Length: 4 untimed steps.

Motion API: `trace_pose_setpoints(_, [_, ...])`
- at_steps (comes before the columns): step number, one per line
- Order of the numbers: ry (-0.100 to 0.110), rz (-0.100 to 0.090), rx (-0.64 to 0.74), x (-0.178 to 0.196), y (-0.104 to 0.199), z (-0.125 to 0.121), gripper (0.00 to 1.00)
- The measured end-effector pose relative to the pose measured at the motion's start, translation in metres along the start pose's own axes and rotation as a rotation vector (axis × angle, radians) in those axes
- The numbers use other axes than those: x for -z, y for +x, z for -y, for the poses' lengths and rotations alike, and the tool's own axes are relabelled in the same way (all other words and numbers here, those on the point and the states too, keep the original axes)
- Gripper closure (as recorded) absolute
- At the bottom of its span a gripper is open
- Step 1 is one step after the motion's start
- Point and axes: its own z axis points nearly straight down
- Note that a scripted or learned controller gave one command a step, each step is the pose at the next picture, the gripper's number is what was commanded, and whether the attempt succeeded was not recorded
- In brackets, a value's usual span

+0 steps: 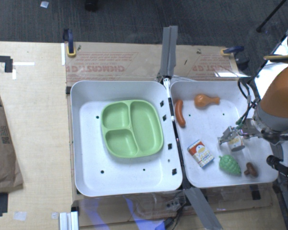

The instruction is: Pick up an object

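The right bin (216, 92) holds an orange chicken drumstick (206, 100), a red-orange sausage (180, 113), a small red and white box (201, 153), a green bumpy piece (229, 165) and a small brown piece (251, 169). My gripper (233, 140) hangs low over the bin's right part, just above the green piece and right of the box. Nothing shows between its tips.
The left bin (86, 143) carries a green three-part plate (132, 127). A grey divider post (169, 51) stands between the bins at the back. A brown paper bag (2, 143) lies at the bench's left. The arm's orange band (281, 92) sits over the right bin's edge.
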Motion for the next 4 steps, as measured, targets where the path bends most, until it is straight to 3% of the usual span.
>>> trace_pose_setpoints(1, [0.001, 0.000, -0.009, 0.068, 0.045, 0.018, 0.00])
trace_pose_setpoints(2, [0.001, 0.001, -0.030, 0.011, 0.022, -0.002, 0.00])
trace_pose_setpoints(3, [0.003, -0.001, 0.043, -0.001, 0.044, 0.029, 0.00])
trace_pose_setpoints(4, [-0.001, 0.000, 0.040, 0.010, 0.043, 0.027, 1.00])
